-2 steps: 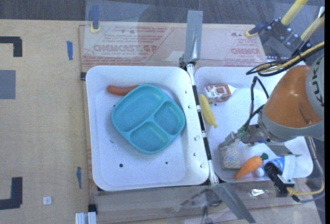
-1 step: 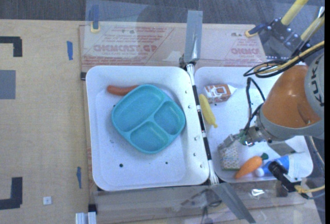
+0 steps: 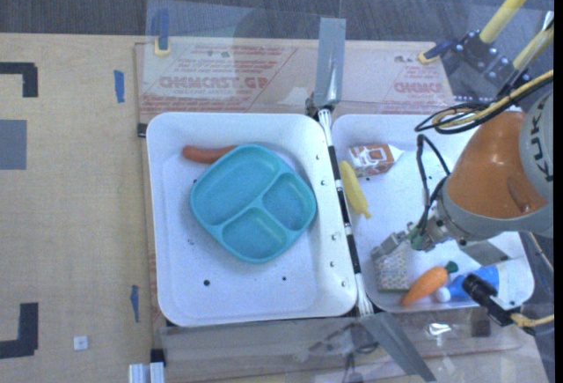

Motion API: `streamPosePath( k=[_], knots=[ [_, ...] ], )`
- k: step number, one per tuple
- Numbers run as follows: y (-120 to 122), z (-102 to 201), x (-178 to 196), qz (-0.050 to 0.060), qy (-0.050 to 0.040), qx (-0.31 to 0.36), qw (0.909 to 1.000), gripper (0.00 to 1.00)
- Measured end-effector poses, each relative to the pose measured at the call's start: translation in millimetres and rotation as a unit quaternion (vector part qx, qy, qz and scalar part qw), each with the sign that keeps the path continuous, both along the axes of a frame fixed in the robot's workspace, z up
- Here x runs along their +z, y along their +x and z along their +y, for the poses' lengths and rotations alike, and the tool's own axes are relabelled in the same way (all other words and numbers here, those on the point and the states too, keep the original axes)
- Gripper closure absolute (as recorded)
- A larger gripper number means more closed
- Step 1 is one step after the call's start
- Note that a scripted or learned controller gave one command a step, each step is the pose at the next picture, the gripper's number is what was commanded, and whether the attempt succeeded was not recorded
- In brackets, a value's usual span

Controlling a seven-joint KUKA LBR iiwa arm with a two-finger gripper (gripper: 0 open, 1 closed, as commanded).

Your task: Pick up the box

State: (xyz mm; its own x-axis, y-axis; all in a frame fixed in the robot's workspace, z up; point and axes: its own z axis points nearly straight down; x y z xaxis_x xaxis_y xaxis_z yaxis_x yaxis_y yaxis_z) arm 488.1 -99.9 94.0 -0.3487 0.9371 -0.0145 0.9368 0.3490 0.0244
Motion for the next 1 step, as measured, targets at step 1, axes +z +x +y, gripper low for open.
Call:
streamPosePath(
  k=[1],
  knots=[
    [0.4, 0.9, 0.0, 0.000, -0.0012, 0.057, 0.9984, 0.00]
  ],
)
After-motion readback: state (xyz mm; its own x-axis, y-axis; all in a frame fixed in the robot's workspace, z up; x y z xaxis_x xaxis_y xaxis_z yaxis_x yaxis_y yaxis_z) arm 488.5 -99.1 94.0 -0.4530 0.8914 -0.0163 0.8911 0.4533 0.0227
